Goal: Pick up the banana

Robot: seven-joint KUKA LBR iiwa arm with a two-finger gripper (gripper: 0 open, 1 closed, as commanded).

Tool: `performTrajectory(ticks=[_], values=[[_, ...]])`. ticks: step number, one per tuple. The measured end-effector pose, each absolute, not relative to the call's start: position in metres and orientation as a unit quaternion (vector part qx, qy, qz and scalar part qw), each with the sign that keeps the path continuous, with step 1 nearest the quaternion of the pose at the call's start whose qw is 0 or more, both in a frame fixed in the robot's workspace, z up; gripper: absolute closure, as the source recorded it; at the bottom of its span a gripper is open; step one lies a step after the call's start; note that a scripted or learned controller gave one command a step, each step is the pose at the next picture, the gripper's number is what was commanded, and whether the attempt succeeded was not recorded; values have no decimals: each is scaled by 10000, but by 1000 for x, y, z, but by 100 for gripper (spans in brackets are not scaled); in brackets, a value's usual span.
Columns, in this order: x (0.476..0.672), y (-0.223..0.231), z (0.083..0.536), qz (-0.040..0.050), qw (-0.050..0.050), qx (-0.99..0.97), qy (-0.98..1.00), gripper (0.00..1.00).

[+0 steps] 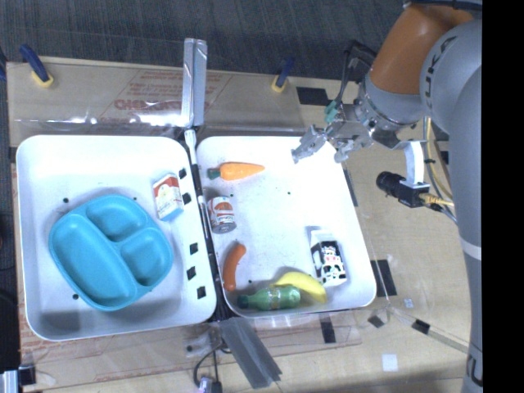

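Observation:
The yellow banana (303,284) lies at the near edge of the right bin (282,203), partly resting against a green bottle (270,298). My gripper (315,145) hovers over the far right corner of that bin, well away from the banana, with nothing between its fingers. The fingers look open. The grey arm with its orange band comes in from the upper right.
The right bin also holds a carrot (240,170), a small can (222,214), a sausage (233,266) and a milk carton (328,259). The left bin (49,158) holds a blue divided plate (110,250) and a small red-and-white box (168,196).

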State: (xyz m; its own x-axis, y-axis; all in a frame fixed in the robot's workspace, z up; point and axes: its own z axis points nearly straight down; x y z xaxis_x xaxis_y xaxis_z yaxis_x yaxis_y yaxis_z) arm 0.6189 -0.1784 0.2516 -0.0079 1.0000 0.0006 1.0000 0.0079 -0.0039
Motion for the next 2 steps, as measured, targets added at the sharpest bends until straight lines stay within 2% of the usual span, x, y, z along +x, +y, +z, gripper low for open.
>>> performTrajectory(ticks=[1,2], values=[[534,-181,171,13,16,-6877,-7260,0],[476,-123,127,6,24,-6014,-7989,0]])
